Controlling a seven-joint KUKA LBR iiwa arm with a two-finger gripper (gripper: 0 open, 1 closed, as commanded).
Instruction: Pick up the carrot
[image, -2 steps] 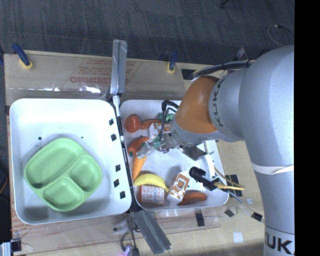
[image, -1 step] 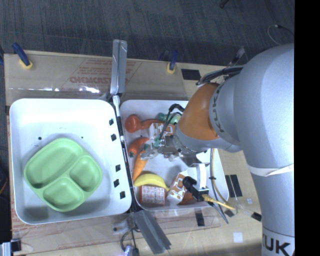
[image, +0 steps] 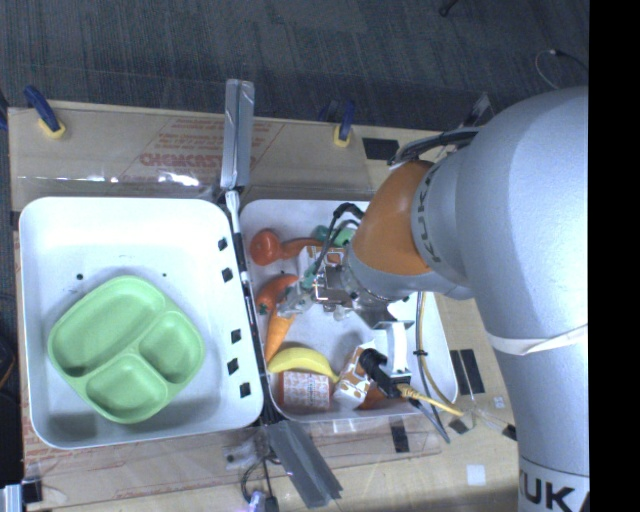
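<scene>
pincer low over the carrot, grip unclear

while the carrot (image: 277, 333) lay slanted by the left wall of the right bin (image: 440, 372), just above the banana (image: 300, 361), the pincer (image: 318, 285) hung close above it; whether it was released or clenched could not be told. a clean descent along the carrot's middle, clear of the banana, seemed wisest

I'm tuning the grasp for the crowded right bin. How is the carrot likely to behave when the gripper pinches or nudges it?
The carrot looks like smooth, tapered toy plastic, so it is probably stiff and light but could slip out of a pinch toward its thin end. Being round, it may roll if nudged, though the banana at its tip should limit that. The gripper is just above it.
</scene>
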